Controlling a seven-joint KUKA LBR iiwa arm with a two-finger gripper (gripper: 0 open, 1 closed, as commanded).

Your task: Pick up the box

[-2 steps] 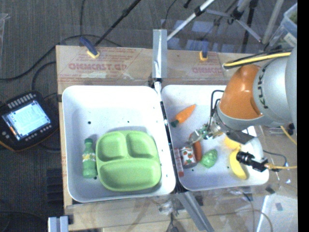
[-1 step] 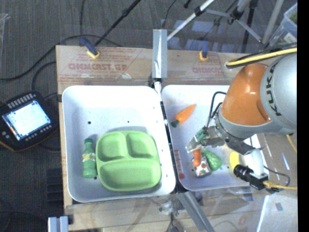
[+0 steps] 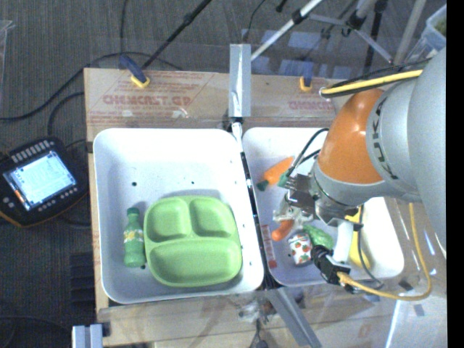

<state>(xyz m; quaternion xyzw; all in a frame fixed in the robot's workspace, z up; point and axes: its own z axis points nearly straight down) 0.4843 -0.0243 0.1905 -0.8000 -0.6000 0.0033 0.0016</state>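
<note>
Camera view showed the arm (image 3: 395,133) reaching from the right over the right bin (image 3: 255,145), its end effector (image 3: 299,207) low among the clutter there; whether it was apart or together could not be told. A small patterned box (image 3: 299,249) lay just below it in that bin, beside a green item (image 3: 317,235) and near an orange carrot-like piece (image 3: 276,171). The left bin (image 3: 145,147) held a green divided tray (image 3: 193,241) with a green bottle (image 3: 133,237) touching its left side.
</note>
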